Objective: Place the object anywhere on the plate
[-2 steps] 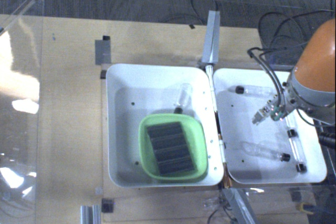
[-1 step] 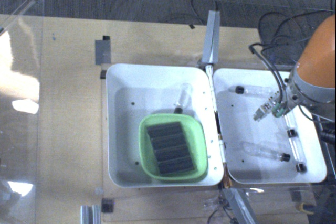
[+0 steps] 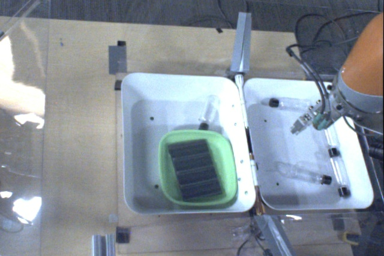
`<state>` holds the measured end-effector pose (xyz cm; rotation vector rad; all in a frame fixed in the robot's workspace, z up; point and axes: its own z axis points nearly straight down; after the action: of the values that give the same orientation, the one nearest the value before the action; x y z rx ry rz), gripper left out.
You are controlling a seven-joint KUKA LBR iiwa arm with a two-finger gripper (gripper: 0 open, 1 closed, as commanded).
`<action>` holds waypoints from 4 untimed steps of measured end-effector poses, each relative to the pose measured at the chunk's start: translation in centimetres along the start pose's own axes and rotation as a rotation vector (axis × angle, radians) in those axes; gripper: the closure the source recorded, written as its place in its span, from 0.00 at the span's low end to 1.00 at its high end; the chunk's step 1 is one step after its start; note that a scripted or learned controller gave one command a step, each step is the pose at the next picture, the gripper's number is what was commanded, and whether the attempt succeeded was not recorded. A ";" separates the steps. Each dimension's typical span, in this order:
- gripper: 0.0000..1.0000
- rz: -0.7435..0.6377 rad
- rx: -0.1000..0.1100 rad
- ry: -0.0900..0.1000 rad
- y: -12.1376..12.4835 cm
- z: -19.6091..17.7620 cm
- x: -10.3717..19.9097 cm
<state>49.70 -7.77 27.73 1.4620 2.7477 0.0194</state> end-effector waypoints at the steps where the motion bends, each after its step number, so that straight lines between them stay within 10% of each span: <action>1: 1.00 -0.005 -0.007 -0.005 0.3 -1.2 -0.1; 2: 1.00 -0.120 0.018 0.015 -3.9 3.3 -4.2; 4: 1.00 -0.128 0.006 0.002 -3.3 0.9 -4.4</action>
<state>49.45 -13.26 26.84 1.2842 2.8393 0.0105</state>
